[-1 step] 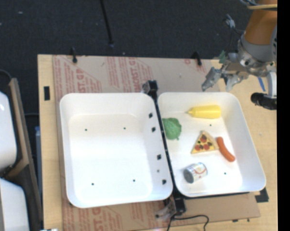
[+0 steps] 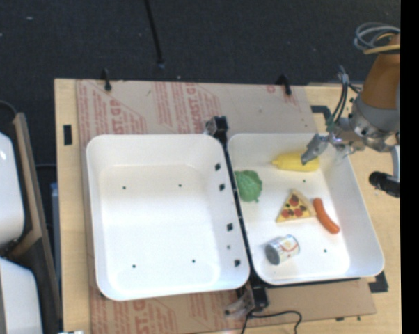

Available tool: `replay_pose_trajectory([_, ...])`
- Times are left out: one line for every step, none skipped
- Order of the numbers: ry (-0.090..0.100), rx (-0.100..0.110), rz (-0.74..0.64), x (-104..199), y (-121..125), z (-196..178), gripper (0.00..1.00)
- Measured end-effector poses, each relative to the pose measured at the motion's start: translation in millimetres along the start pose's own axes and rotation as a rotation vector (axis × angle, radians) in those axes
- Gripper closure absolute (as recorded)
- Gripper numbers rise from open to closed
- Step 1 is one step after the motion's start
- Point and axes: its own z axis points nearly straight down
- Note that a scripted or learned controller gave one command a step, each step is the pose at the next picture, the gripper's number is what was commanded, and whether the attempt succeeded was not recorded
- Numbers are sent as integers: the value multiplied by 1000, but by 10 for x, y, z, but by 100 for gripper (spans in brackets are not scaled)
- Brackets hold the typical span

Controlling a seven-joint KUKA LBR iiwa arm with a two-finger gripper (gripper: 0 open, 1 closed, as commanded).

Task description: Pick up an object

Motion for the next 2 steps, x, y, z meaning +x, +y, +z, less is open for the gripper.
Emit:
replay_pose_trajectory([-2,-9,-4,420,347,428,0])
replay_pose_trajectory([0,-4,-3,346,-95,755,0])
